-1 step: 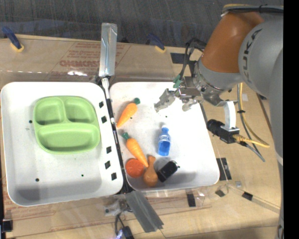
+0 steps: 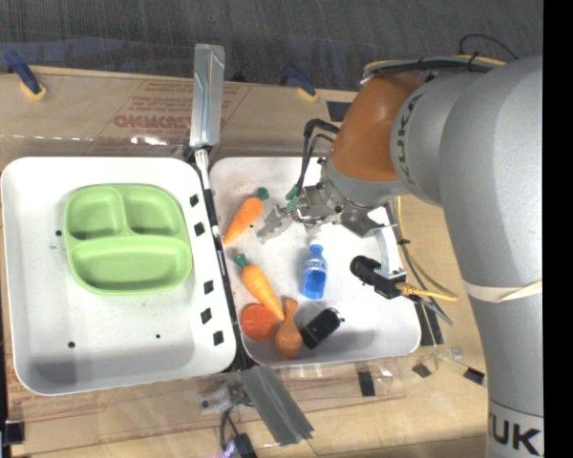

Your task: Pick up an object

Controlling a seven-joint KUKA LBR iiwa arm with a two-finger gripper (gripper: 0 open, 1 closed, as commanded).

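While the metal gripper point(image 2: 279, 219) hangs over the right bin point(image 2: 368, 330), how far it is open cannot be told. A tapered orange carrot point(image 2: 244, 219) lies just beside it, a smooth blue bottle point(image 2: 314, 271) nearby.

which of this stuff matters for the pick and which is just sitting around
For the job:
claw, over the right bin
in that bin: upper carrot, lower carrot, blue bottle, orange-red round piece, brown piece, black piece

Just lying about:
green divided plate
left bin under it
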